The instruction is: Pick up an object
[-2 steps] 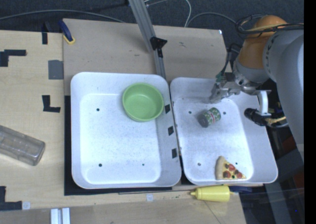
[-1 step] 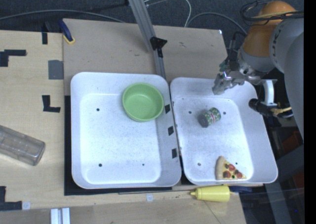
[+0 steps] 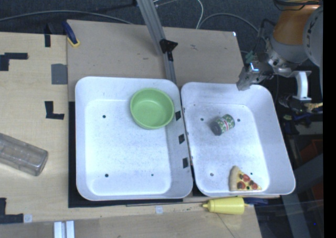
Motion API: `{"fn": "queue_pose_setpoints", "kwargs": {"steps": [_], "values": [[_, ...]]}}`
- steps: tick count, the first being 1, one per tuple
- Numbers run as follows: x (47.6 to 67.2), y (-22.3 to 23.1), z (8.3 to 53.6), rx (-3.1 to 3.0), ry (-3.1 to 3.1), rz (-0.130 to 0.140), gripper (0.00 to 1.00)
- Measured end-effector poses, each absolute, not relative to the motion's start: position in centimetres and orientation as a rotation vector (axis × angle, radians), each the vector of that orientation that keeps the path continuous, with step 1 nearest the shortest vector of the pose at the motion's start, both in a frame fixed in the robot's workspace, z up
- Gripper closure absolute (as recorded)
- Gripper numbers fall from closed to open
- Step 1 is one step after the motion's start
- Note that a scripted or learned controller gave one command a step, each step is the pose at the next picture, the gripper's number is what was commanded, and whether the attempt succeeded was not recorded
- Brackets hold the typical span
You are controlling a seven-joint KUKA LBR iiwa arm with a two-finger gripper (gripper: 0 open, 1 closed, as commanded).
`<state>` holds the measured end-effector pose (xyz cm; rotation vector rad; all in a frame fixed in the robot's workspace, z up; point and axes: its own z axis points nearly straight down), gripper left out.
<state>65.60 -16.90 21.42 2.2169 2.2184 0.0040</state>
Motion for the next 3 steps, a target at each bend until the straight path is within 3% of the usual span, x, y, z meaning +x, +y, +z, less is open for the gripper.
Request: {"fn": "queue_pose_setpoints", "kwargs": {"steps": [1,2,3], "values": [[66.0,-17.4,27.7,2.215,2.219,0.005,1.0],[64.7,-12.0,25.9,2.218,2.229,-0.002,1.0],[64.7,-7.0,24.6,2.217,2.23,-0.002,1.0]]}}
